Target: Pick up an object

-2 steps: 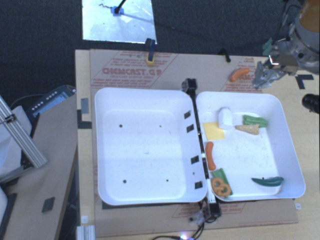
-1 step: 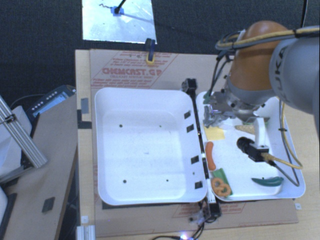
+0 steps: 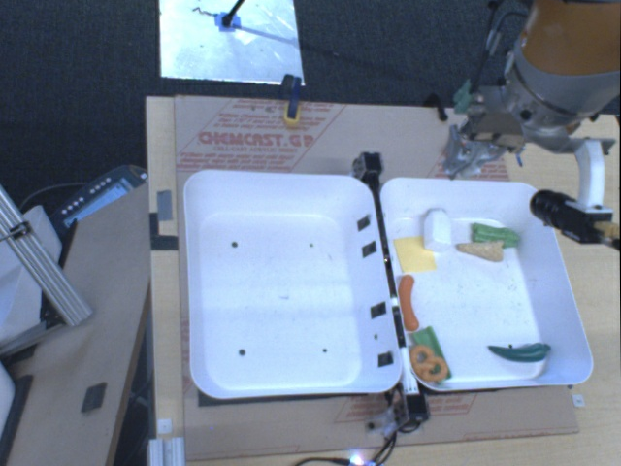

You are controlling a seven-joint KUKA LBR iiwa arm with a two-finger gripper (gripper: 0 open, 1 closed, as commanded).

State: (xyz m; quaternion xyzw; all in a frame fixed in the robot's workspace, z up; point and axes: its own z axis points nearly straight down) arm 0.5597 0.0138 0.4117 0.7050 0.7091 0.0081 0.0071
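Lying nearest, front corner of right bin: a green packet [image 3: 428,355] with orange rings printed on it is resting against the divider side of the right bin [image 3: 563,309].
Front right of the same bin: a dark green pepper [image 3: 520,351] is lying flat, well apart from the packet.
Beside the divider: an orange-red sausage shape [image 3: 408,302] is lying lengthwise, just behind the packet.
Middle of the bin: a flat yellow square [image 3: 415,254] is lying just behind the sausage shape, and a white block [image 3: 438,229] is touching its far corner.
To the right of the white block: a tan wedge [image 3: 481,250] is lying near it, and a light green piece [image 3: 495,232] is sitting just behind the wedge, touching it or nearly so.
Left bin: the left bin [image 3: 209,357] is standing beside the right one, and both are resting on the desk [image 3: 252,134].
Pincer: the pincer [image 3: 470,159] is hanging above the far rim of the right bin, apart from all the things inside; nothing is showing between its fingers, and I cannot tell if it is released or clenched, because the fingers are too blurred.
Arm: the arm [image 3: 568,27] with its orange band is reaching in from the right, above the far right corner.
Farthest: a shiny square sheet [image 3: 229,27] is lying on the dark floor behind the desk.
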